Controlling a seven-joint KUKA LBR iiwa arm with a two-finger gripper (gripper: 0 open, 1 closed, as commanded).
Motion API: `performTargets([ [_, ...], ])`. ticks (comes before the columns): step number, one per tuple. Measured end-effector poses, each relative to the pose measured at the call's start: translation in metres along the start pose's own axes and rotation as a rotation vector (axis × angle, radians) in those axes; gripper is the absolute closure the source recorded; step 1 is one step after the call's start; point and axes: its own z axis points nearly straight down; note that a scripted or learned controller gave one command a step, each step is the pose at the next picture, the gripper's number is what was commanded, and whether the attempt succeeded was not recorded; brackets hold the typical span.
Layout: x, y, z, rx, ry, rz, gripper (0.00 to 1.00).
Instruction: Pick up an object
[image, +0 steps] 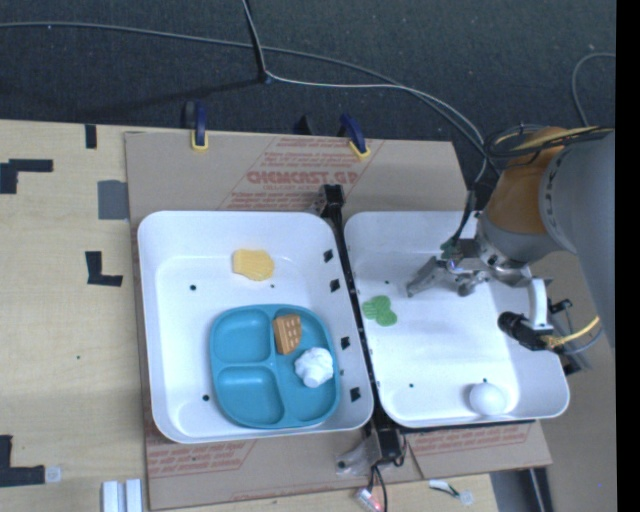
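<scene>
In the left bin (160, 300), a yellow piece (254, 264) lies at about 12 o'clock from the blue divided tray (240, 385). The tray's right compartments carry a waffle-like piece (287, 332) and a crumpled white object (314, 367).

In the right bin (520, 395), a flat green object (379, 311) lies near the divider at 9 o'clock, and a white ball (488, 398) sits at the 5 o'clock corner.

The hand (415, 288) hangs above that bin, pointing toward 8 o'clock; whether it is spread or pressed together I cannot tell. Nothing is visibly pinched.

This looks like the approach step. The green object, just at 7 o'clock of the tip, seems the likeliest target; the next move calls for lowering over it.

The fingertips blur into the white floor, and the arm is cut off at the right.
</scene>
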Motion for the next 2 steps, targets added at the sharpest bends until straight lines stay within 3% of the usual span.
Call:
performTargets([
  [1, -0.001, 0.0, -0.011, -0.002, -0.001, 0.0, 1.0],
  [2, 0.003, -0.003, -0.072, -0.004, 0.0, 0.0, 1.0],
])
